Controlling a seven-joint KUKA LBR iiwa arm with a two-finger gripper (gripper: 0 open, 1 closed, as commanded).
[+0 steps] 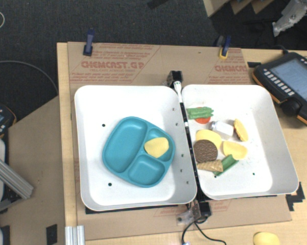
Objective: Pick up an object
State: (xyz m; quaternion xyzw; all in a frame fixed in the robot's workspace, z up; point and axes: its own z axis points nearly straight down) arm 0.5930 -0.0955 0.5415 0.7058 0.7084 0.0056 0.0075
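1. The left white bin [87, 152] lay touching the right white bin [276, 152].
2. A teal divided plate [125, 149] sat mid-left bin, a pale yellow piece [156, 146] in its right compartment.
3. Toy foods clustered in the right bin's left half: a brown cookie [205, 149], a green bean pod [199, 112], yellow pieces [234, 149], a white block [223, 129].
4. I couldn't tell the gripper's state.
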